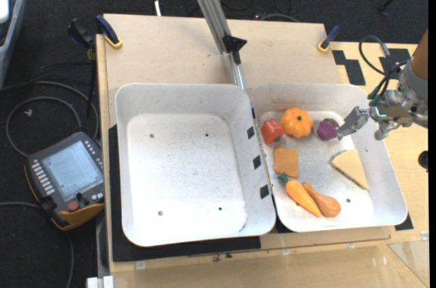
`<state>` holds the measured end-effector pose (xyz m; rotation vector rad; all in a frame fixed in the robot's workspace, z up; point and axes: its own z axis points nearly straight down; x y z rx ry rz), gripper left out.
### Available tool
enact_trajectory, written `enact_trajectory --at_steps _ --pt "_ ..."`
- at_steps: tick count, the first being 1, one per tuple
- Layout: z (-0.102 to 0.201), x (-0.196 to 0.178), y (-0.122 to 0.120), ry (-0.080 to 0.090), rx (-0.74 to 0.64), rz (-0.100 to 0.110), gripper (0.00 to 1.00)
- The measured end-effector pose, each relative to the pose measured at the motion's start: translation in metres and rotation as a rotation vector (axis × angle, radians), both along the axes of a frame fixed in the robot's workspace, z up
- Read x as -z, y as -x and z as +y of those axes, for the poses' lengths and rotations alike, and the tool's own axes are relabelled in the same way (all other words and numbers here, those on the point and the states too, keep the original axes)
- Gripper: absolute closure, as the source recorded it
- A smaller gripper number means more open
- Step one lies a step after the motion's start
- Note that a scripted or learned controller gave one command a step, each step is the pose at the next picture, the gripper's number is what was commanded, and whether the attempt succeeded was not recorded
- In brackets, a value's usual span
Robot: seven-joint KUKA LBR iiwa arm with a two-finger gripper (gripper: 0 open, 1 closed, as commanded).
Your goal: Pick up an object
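Bins sit side by side on the bench (286,41), both shallow & white. Left bin (133,109) shows bare speckled floor. Right bin (392,208) has the toy food: red pepper (272,131) by the divider, orange pumpkin (297,122) just beside it on the right, purple piece (327,129) further right, near the claw. Below those, flat orange square (287,161), w/ a carrot (300,196) and an orange gourd-like piece (323,201) lying close together, prob touching, toward the near edge. Pale yellow wedge (351,167) lies on the right side of the bin floor, apart from the rest. Arm (412,86) comes in from the right, wrist over the bin's right rim, claw (366,123) aimed left & down toward the purple piece. Two fingers look spread apart, left one (353,120) reaching in just beside the purple piece, nothing between them. All the items rest on the bin floor, none lifted.
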<state>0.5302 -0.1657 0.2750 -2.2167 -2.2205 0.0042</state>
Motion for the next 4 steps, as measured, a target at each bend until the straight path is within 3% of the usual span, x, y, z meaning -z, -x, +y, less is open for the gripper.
enact_trajectory --at_steps 1,4 --pt "0.0 -0.002 -0.001 0.001 0.001 -0.005 0.0" --pt "0.003 0.178 0.0 -0.001 0.003 0.001 0.0"
